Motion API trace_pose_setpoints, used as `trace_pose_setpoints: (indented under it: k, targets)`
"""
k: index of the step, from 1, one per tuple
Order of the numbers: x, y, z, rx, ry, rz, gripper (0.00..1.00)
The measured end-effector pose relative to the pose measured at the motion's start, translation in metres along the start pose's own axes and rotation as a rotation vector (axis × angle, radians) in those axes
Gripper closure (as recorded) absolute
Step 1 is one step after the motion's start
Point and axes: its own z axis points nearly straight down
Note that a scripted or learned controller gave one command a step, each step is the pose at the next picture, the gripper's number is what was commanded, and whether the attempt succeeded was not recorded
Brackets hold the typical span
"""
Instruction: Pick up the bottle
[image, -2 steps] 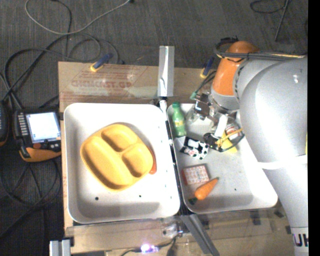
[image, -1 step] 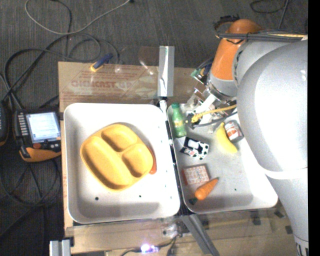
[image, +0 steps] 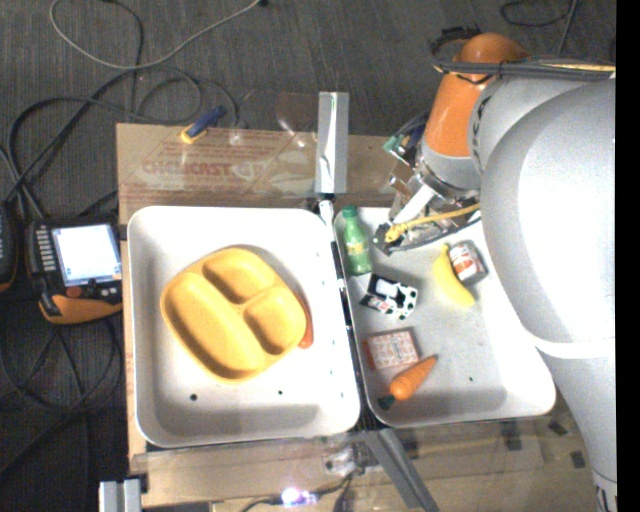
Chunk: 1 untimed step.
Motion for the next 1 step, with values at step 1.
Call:
trace_pose_setpoints:
  k: [1]
  targets:
    - [-0.043,0.0313,-0.1008,0.0,0.006,0.281,1.0]
